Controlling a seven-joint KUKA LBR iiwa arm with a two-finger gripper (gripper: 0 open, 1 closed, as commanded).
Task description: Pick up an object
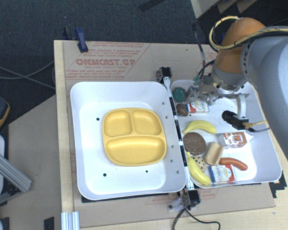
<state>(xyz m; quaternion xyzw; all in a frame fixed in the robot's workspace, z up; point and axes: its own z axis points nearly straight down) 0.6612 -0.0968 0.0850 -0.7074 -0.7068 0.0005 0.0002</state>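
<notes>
My gripper (201, 96) hangs low over the far left corner of the right bin (264, 150). Just below it lies a small white and red carton (199, 108), and I cannot see whether it touches the carton. A dark green round thing (179, 94) and a small brown ball (182, 109) sit to its left by the bin wall. Nearer lie a yellow banana (200, 126), a brown disc (194, 143), a tan cylinder (213, 153), a red sausage (234, 164), a red-labelled carton (233, 139), a second banana (197, 169) and a blue-marked carton (222, 174).
The left bin (86, 143) holds a yellow divided plate (133, 136) in its middle. The grey arm with its orange band (237, 32) comes in over the right bin's far right corner. A blue clip (80, 40) sits at the bench's far left.
</notes>
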